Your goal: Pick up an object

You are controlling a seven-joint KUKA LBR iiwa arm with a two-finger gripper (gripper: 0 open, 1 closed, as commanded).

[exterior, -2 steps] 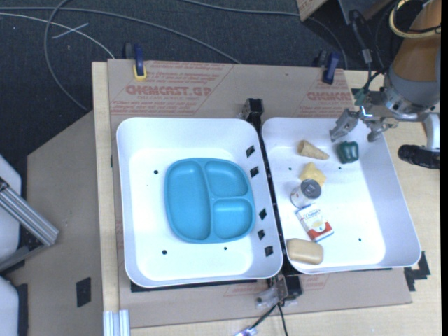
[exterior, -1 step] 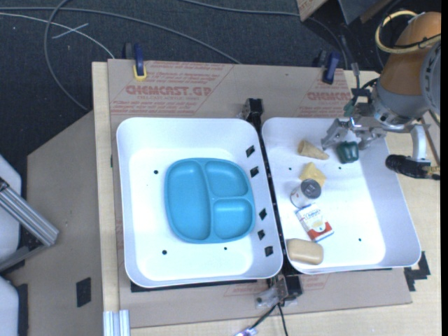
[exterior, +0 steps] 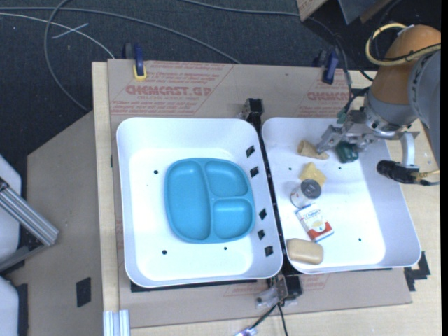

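Your gripper point(exterior: 334, 143) hovers low at the upper right of the frame, over the right bin point(exterior: 378, 229), where the pickable items cluster: a tan chunk point(exterior: 311, 149) just beside it, a small can point(exterior: 306, 191) below. Its grasp cannot be judged.

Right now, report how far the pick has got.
Done: the arm has reached the far end of the right bin, and the gripper is low beside a tan piece. In hand: nothing visibly held. Left: a grasp and lift; the small can, red-and-white carton and tan block lie untouched.
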